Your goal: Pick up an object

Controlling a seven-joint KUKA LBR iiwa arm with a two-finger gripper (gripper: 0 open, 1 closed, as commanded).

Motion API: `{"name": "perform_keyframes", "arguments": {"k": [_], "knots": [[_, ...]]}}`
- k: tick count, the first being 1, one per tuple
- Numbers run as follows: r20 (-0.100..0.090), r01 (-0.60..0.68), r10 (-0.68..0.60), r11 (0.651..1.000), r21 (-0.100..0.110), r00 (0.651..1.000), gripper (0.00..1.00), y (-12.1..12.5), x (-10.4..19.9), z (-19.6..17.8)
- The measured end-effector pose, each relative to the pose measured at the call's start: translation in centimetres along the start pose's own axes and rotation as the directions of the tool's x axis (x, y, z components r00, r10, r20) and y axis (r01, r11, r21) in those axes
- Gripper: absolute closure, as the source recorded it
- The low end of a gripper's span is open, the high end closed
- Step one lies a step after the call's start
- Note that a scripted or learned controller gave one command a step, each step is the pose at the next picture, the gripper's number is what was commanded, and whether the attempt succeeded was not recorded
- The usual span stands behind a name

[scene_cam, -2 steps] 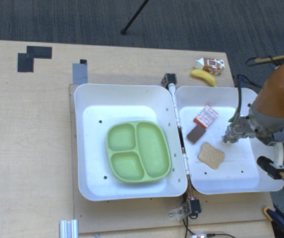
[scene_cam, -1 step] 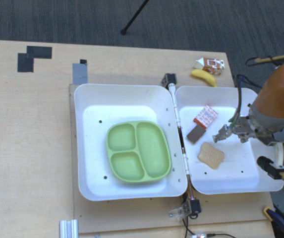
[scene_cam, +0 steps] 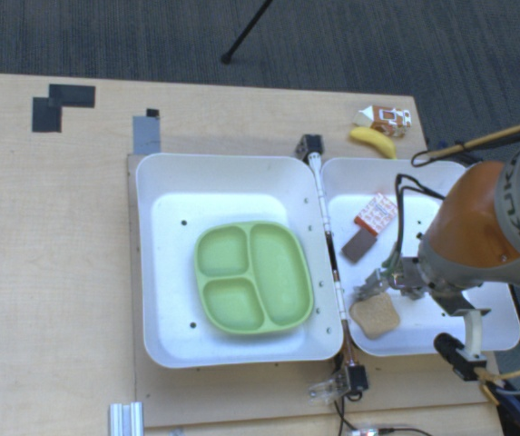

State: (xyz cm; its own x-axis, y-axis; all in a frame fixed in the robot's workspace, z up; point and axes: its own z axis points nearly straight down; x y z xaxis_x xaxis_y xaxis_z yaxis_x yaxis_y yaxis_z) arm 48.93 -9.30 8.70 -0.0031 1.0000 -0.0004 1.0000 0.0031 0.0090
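Right bin [scene_cam: 505,330]: tan, rough-textured, roughly square slab [scene_cam: 375,316] (sponge-like), flat near the front-left corner, no clear long axis. The gripper [scene_cam: 379,284] sits at its rear edge; finger opening cannot be told. Left bin [scene_cam: 155,271]: smooth green three-compartment tray [scene_cam: 253,278].

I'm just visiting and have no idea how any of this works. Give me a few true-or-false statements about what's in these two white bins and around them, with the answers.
1. The green divided tray lies in the left bin. True.
2. The banana lies inside the right bin. False: it lies on the bench beyond the bins, beside a small packet.
3. The tan slice of bread lies in the right bin, close to the tool. True.
4. The green tray has five compartments. False: it has three.
5. A red and white box lies in the right bin by a dark block. True.
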Motion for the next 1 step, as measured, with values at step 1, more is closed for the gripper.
{"name": "perform_keyframes", "arguments": {"k": [1], "knots": [[0.000, 0.001, -0.001, 1.000, -0.006, 1.000, 1.00, 0.24, 0.02, -1.13]]}}
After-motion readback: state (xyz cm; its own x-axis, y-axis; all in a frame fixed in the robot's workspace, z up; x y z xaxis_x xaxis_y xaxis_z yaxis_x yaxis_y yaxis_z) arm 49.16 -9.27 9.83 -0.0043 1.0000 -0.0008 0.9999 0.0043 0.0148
